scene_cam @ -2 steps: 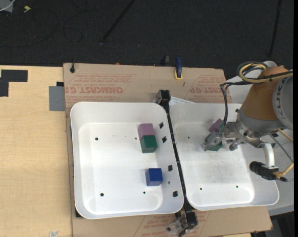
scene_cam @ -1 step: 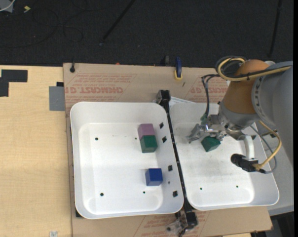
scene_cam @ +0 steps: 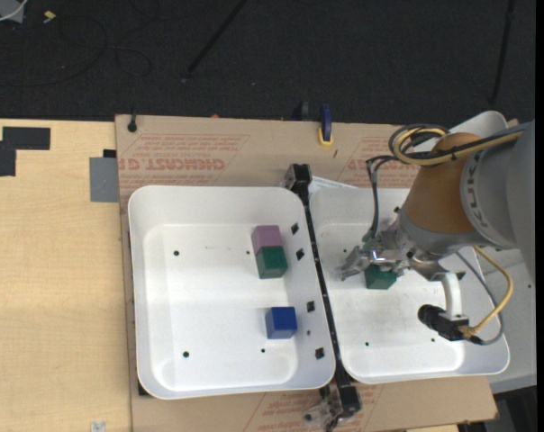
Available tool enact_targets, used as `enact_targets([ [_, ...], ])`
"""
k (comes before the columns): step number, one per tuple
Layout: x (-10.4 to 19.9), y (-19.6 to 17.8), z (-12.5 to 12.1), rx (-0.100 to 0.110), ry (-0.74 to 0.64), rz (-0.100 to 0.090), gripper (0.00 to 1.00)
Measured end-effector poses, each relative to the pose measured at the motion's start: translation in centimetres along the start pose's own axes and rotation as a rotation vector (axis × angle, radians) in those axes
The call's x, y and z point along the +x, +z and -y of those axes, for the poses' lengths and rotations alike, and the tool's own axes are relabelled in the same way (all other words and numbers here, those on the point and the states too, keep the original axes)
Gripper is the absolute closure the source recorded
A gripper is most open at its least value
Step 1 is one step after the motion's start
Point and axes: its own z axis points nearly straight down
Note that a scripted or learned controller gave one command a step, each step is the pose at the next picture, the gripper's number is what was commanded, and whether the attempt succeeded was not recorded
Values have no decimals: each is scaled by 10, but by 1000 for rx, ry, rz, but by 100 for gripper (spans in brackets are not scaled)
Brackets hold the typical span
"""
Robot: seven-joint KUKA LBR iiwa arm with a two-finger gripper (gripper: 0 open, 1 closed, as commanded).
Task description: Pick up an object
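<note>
Over the right bin [scene_cam: 488,367], my hand [scene_cam: 373,264] grips a green block [scene_cam: 380,279]; a shallow pinch could drop it.

- Two bins are set side by side on the table [scene_cam: 47,268]: the left bin [scene_cam: 155,331] and the right bin [scene_cam: 407,358].
- Three blocks lie in the left bin: one block [scene_cam: 267,237] is placed directly behind and touching a second block [scene_cam: 272,262]; a third block [scene_cam: 280,321] is set nearer the front, apart.
- A fourth block [scene_cam: 379,279] lies in the right bin, under the arm [scene_cam: 461,196].
</note>
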Motion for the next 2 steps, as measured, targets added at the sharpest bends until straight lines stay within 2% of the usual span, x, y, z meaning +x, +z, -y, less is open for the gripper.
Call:
enact_targets([
  [1, -4, -11, -1, 0, 6, 3, 100],
  [2, 75, -102, -63, -2, -11, -5, 100],
])
